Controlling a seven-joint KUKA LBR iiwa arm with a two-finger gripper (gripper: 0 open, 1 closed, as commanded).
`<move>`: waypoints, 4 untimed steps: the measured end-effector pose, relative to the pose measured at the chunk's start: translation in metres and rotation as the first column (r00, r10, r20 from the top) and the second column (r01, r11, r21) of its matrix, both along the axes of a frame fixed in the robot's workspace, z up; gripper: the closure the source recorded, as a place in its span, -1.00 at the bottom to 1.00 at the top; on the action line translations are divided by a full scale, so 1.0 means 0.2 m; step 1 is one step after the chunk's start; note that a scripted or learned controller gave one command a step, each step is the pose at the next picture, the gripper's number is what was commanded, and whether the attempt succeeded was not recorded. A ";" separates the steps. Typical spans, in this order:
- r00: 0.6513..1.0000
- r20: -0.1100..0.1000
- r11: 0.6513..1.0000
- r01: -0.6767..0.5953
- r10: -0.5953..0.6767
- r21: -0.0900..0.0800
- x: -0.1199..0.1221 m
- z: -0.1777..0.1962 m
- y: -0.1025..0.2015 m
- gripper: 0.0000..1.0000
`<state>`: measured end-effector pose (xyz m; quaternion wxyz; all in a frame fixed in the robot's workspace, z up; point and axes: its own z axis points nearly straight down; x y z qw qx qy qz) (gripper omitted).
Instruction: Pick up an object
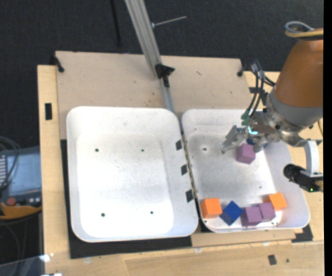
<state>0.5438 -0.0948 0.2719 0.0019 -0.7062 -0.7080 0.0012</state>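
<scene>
A purple cube (246,153) sits directly under the tool (247,138) in the right bin (212,125), the one relation on which the coming lift appears to turn. The cube shows just at the tool's six o'clock, its upper edge meeting the grey fingers; from this slanted overhead view it cannot be told whether those fingers are clamped on it, merely touching it, or spread around it, nor whether the cube rests on the bin floor or hangs clear of it. The block is near enough square that no long axis stands out.

The arm (304,73) enters from three o'clock, its orange band bulking over the bin's upper right corner, the grey wrist angled down and toward nine o'clock so that the tool comes in over the bin's upper middle. Cables trail along the wrist.

Well apart from the tool, along the bin's six o'clock wall, lies the remaining stock: an orange block (211,207), a blue cube (232,212), two purple blocks (259,214) side by side and touching, and a second orange block (277,200) at about five o'clock. The left bin (126,171) sits alongside on the worktop (114,79).

By the look of it, the pick is at the grasping stage, outcome unsettled.
</scene>
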 end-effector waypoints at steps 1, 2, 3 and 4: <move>1.000 0.005 1.000 0.003 -0.003 -0.001 0.00 0.01 0.00 -1.00; 1.000 0.000 1.000 0.004 -0.004 -0.002 0.01 -0.20 -0.02 -1.00; 1.000 0.000 1.000 0.004 -0.004 -0.002 0.02 -0.44 -0.07 -1.00; 1.000 0.000 1.000 0.005 -0.005 -0.002 0.01 -0.65 -0.06 -1.00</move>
